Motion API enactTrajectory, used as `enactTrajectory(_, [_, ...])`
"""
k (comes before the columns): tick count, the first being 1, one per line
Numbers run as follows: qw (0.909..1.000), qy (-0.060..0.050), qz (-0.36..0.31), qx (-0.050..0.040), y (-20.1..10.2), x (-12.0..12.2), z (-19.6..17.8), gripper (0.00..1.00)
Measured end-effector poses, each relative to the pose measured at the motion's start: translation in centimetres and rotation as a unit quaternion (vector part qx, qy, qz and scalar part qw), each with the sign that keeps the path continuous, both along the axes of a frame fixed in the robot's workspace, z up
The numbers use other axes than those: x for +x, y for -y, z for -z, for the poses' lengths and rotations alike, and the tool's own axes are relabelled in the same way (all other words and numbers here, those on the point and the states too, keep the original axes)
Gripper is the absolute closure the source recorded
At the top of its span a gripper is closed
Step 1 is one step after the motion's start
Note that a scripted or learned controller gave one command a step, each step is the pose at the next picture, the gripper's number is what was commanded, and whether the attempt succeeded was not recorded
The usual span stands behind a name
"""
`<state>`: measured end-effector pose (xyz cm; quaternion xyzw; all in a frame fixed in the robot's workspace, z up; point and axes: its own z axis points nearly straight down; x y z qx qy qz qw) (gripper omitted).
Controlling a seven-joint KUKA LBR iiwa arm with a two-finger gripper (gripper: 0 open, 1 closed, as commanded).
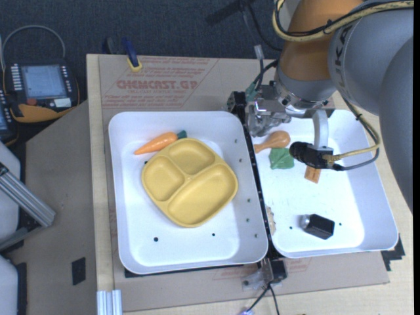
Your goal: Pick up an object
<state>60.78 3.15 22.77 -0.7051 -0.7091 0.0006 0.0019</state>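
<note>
Hovering low over the right bin, the end effector sits just beside the tan drumstick (finger state: cannot tell). Best centre over its bulb, clear of the green piece, before closing.

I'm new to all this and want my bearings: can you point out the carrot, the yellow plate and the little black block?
carrot (156,143), camera view, middle of its orange body.
yellow plate (197,199), camera view, floor of its largest compartment.
black block (319,226), camera view, its top face.
</note>
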Motion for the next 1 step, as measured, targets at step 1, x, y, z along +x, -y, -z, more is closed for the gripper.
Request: enactTrajectory(1, [1.0,0.004,0.0,-0.0002,-5.17,2.67,0.34,1.0])
